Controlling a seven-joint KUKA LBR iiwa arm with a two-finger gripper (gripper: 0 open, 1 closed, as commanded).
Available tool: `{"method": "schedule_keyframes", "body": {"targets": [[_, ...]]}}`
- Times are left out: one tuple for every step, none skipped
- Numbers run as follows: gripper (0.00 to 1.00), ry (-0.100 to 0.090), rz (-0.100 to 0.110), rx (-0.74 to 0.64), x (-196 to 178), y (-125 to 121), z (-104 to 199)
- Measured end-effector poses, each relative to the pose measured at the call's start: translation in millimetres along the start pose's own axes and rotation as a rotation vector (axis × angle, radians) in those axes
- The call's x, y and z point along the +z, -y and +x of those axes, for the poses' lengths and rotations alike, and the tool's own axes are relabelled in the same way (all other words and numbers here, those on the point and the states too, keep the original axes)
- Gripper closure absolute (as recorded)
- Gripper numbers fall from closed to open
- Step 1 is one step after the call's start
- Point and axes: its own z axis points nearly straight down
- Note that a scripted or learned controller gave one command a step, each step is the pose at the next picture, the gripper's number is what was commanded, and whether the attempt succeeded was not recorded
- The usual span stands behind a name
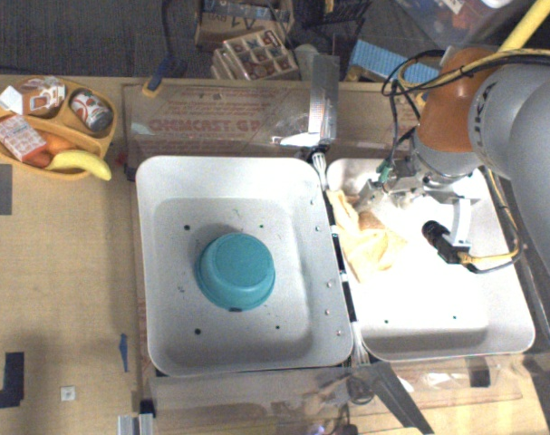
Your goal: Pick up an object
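We are seeing grey arm's gripper (pixel 383 191) hovering low in right white bin (pixel 456 324), over crumpled pale yellow cloth (pixel 370 243) by divider wall, likely pick target. Round teal plastic bowl (pixel 236 271) sitting upside down, mid left bin (pixel 166 198), well apart. Grip state: cannot tell.

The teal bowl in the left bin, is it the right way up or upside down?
Upside down. The teal bowl shows its flat round base on top and no hollow, resting on the left bin's floor.

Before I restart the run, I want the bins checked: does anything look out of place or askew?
Nothing looks damaged or spilled. The teal bowl lies upside down in the left bin, and a crumpled yellow cloth lies bunched against the right bin's left wall.
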Motion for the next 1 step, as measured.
{"method": "schedule_keyframes", "body": {"targets": [[0.0,-0.002,0.011,0.052,-55.8,-3.3,-30.6]]}}
